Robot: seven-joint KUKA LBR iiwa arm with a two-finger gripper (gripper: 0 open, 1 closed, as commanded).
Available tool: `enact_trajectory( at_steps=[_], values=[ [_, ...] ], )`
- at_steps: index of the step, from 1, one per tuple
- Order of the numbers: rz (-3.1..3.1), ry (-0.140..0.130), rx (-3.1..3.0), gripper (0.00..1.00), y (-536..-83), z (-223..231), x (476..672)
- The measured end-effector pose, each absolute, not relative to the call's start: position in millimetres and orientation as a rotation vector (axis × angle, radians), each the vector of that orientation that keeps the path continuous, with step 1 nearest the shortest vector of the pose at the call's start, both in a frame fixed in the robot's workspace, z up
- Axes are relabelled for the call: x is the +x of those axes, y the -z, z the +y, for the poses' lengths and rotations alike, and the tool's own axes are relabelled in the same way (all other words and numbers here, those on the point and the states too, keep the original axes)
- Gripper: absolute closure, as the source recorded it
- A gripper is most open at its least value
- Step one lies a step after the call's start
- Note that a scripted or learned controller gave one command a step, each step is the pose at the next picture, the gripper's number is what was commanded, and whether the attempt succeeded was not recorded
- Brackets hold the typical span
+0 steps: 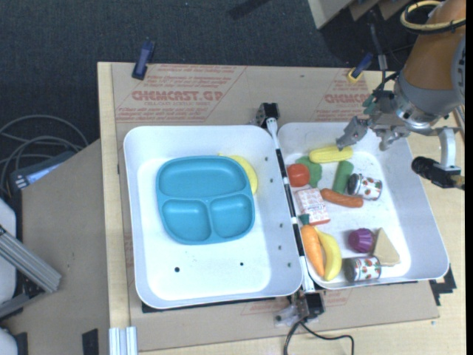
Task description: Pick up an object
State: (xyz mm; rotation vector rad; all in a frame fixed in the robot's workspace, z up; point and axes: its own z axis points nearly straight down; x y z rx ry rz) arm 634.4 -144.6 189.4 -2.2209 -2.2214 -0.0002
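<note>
The surface (185, 98), a brown board printed with red lettering, lies under everything and runs far to the left of the hand (367, 133). On it the left bin (140, 220) sits well left of the hand and carries a blue tray (203, 198) with three compartments; a yellow plate (249, 170) shows at the tray's upper right edge, mostly covered by it. The right bin (421, 213) lies directly below the hand and holds the objects to pick from. The arm (436, 58) enters above and to the right of the hand, its orange band visible at the upper right.

The hand hangs over the bin's upper part with its two fingers spread apart, nothing between them. One finger (352, 134) points down-left, and its tip is just above the corn (330, 154), close to it; whether they touch cannot be told.

Below and left of the hand lie a tomato (298, 174) and a green pepper (314, 171) side by side. Straight below are a cucumber (342, 176), a can (367, 187) beside it, and a chili (341, 197) beneath both. Further down-left is a red and white box (311, 206), then a carrot (314, 248) and a banana (331, 255) lying side by side. Lowest, below the hand, sit a purple object (361, 239), a cheese wedge (386, 247) and a second can (362, 269).
</note>
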Motion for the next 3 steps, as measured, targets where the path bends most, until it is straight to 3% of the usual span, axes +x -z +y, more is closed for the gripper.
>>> enact_trajectory(
  at_steps=[1, 2, 3],
  values=[
    [-2.232, 0.011, -2.234, 0.0, -108.2, -137.8, 572.9],
    [-2.239, 0.015, -2.243, 0.0, -104.8, -132.9, 579.4],
    [-2.229, 0.013, -2.234, 0.0, -89.7, -99.2, 551.5]
  ],
)
